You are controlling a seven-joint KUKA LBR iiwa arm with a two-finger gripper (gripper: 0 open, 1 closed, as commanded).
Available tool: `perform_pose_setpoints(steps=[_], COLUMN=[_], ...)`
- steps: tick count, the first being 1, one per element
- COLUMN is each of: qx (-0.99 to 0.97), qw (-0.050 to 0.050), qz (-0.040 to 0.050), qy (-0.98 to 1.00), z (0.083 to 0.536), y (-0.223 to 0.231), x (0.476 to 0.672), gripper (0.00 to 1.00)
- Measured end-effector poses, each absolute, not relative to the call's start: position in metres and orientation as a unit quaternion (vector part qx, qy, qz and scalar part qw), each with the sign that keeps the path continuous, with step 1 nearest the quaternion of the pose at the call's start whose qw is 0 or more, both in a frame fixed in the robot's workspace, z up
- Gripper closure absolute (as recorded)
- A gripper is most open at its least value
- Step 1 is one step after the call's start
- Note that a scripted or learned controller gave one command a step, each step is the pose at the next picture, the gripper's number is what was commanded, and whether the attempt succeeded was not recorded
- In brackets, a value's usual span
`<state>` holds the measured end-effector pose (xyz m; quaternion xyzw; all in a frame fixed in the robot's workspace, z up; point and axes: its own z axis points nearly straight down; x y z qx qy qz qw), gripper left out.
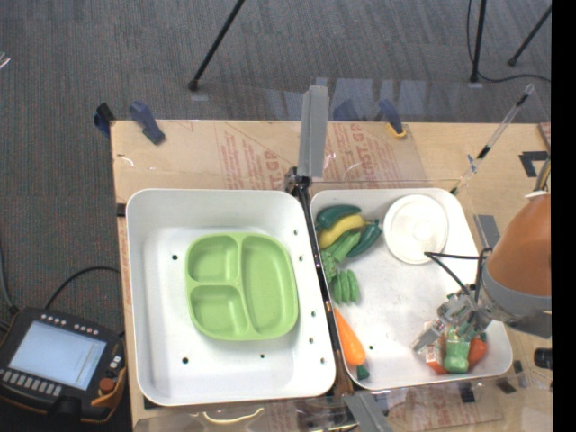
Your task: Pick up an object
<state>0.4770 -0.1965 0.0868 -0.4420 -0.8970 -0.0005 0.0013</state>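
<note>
My gripper (453, 325) hangs low over the near right corner of the right bin (396, 367), with the arm coming in from the right. Just beneath and in front of it lie a small green block (457, 356) and a red-orange piece (476, 352), pressed together near the bin wall. The gripper's metal parts overlap the top of the green block, and I cannot tell whether it touches it. An orange carrot (350, 339) lies along the bin's left wall.
The right bin also holds a white bowl (416, 228), dark green and yellow toy vegetables (344, 228) and pea pods (345, 283) at its left. The left bin (153, 232) carries a light green divided plate (241, 286). A pendant (58, 358) sits off the bench at bottom left.
</note>
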Motion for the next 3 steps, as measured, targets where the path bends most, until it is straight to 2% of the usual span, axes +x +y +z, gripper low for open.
perform_pose_setpoints(steps=[1,2,3], qx=[-0.389,-0.420,-0.419], qw=[0.000,0.002,0.003], qz=[-0.0001,-0.0011,-0.0024], qy=[-0.921,-0.908,-0.908], z=[0.125,0.086,0.095], y=[-0.210,-0.203,-0.202], x=[0.478,0.476,0.476], gripper=[0.00,0.00,1.00])
